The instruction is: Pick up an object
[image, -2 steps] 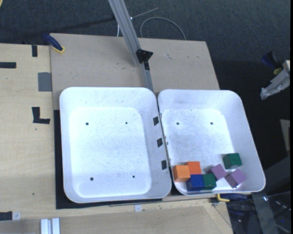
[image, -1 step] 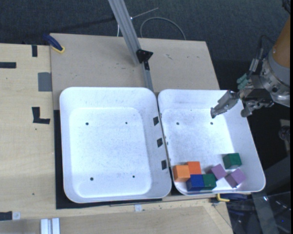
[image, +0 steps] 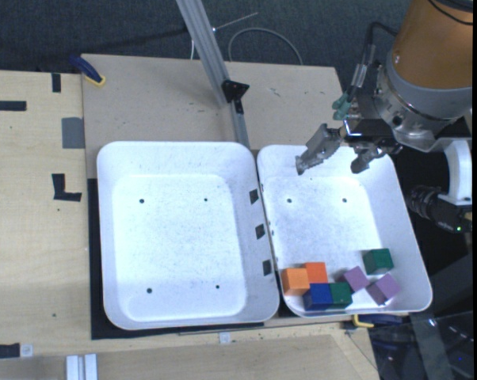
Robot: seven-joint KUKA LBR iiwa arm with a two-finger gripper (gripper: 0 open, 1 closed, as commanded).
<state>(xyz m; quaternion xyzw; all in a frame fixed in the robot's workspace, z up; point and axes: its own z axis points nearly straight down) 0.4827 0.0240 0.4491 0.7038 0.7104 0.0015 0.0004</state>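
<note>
Gripper (image: 337, 159) over right bin (image: 397, 204) far edge, fingers spread, nothing between them, blocks (image: 337, 284) clustered near edge, arm cropped top right

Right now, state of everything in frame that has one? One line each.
Two-finger gripper: open, nothing between the fingers, above the far end of the right bin.
Right white bin: holds a cluster of blocks at its near end.
Orange block: flat on the bin floor, touching the blue block.
Dark green block: apart from the cluster.
Left white bin: upright.
</note>
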